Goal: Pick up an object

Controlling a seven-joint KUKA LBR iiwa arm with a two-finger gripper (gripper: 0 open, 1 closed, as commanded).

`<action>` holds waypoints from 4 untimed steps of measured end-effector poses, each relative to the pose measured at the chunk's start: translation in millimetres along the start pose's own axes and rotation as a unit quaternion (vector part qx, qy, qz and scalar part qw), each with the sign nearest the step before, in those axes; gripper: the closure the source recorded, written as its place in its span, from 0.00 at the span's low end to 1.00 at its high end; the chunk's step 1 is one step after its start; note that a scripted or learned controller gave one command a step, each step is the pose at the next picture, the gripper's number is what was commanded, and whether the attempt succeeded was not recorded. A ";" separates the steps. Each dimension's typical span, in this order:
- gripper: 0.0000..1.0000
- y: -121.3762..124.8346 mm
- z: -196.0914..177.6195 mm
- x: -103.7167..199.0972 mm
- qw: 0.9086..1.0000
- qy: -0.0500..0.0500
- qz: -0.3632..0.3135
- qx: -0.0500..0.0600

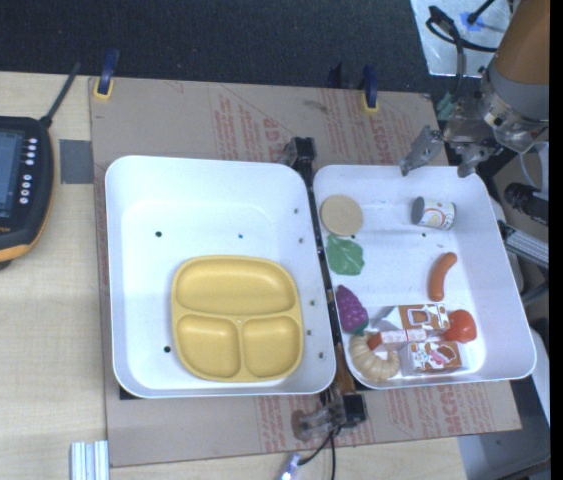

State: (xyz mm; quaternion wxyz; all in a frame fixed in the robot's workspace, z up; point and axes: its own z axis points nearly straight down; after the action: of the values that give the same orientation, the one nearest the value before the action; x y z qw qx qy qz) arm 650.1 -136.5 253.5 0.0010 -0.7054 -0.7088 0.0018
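Right bin (pixel 491 268) contents:
- round tan disc (pixel 341 214), flat, top-left corner
- green leafy piece (pixel 345 257) just below the disc
- purple grape bunch (pixel 350 309) below that, against the left wall
- small can (pixel 433 213) on its side, upper right, open end facing left
- orange-red sausage (pixel 442 274), lying near-vertical, mid-right
- croissant (pixel 374 358), bottom-left corner
- red-and-white carton (pixel 422 340), flat along the bottom, touching the croissant
- red tomato-like piece (pixel 461 325) at the carton's right end

Looking smooth, faintly glossy plastic: two white bins (pixel 211 183), yellow divided tray (pixel 236 318). Showing matt brown cardboard (pixel 211 118) beneath, pale wood-grain bench (pixel 21 368). Gleaming slightly: red sausage (pixel 442 274), printed paper carton (pixel 423 338).
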 end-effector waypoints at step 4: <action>1.00 -80.2 151.8 -75.5 1.000 -0.001 -0.003 0.001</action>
State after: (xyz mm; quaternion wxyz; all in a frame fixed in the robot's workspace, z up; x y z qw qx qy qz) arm 569.7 -212.6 102.1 0.0011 -0.7035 -0.7107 0.0028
